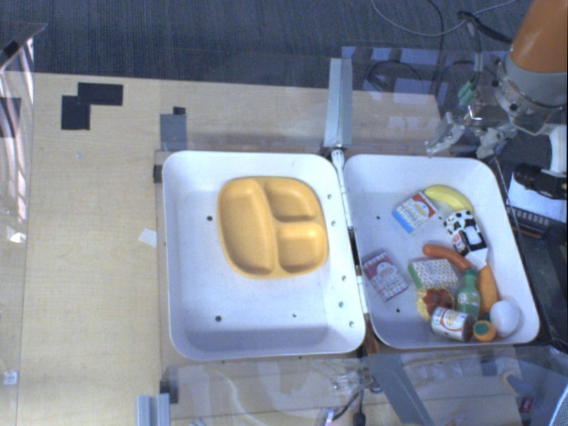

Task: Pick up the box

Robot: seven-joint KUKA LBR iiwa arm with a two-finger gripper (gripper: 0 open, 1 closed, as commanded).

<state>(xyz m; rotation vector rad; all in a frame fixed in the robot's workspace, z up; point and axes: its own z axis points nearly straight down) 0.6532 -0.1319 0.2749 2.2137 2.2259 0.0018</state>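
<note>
The right bin (506, 193) holds several small boxes. A blue, white and red one (414, 211) lies near its back, a black-and-white one (467, 233) to the right of it, a pink one (384, 275) at the left side, and a patterned one (432, 273) in the middle. My gripper (463, 143) hangs above the bin's back rim, up and right of the blue box. Its fingers are spread open with nothing between them.
A banana (448, 197), sausage (446, 256), carrot (487, 284), green bottle (468, 293), can (450, 324) and egg (503, 316) crowd the boxes. The left bin (186, 264) holds a yellow divided tray (272, 224). Cables (417, 11) lie behind the bins.
</note>
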